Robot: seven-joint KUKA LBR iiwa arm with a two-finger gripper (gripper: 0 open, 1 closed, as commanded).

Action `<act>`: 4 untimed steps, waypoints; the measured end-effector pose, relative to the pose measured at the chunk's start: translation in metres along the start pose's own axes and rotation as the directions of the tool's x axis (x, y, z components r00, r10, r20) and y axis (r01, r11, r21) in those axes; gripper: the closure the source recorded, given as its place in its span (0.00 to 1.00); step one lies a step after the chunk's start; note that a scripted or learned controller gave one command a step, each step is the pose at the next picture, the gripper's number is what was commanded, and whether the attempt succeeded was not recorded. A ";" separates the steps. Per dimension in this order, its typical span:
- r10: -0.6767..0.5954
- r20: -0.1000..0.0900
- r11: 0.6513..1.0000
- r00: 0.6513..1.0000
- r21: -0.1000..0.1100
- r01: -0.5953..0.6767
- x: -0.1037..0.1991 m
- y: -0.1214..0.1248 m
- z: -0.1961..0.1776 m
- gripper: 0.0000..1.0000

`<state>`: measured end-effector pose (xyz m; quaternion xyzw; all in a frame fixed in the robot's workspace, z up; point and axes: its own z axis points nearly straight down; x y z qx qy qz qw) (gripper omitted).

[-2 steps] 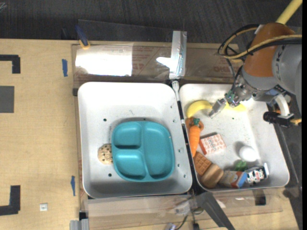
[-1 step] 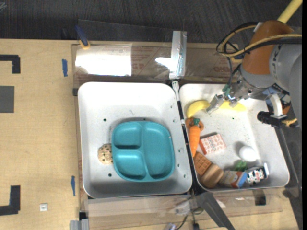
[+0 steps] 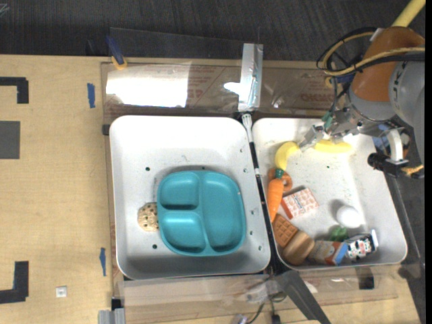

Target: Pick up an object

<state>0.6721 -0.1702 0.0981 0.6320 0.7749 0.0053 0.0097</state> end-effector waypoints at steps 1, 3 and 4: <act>-0.051 -0.029 0.998 0.998 0.020 0.051 -0.036 -0.022 0.010 0.00; -0.155 -0.007 0.988 0.988 0.010 0.155 0.004 -0.109 0.000 1.00; 0.014 -0.008 1.000 1.000 0.014 -0.014 0.073 -0.085 -0.123 1.00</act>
